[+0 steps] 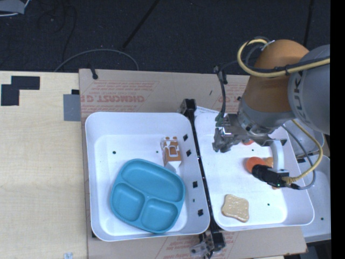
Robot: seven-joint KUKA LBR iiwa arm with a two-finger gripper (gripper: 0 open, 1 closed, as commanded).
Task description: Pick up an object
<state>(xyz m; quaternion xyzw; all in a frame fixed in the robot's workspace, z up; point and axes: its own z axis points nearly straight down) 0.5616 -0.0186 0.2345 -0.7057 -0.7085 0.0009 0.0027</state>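
My gripper (221, 143) hangs over the left part of the right bin (215, 209), close to the divider between the bins. Nothing shows between its fingers. A tan slice-shaped piece like toast (236, 208) lies at the front of that bin, well below the gripper. An orange object (254, 163) lies to the gripper's right, partly hidden by the arm's black cabling. In the left bin (99, 144), a blue divided plate (146, 195) lies flat, and a small orange-and-white toy (172, 150) stands just behind it.
The arm's grey body and orange band (277, 63) cover the back right of the right bin. A black bar (195, 166) runs between the two bins. Cardboard (140, 93) lies under the bins, with the pale bench top (38, 171) at left.
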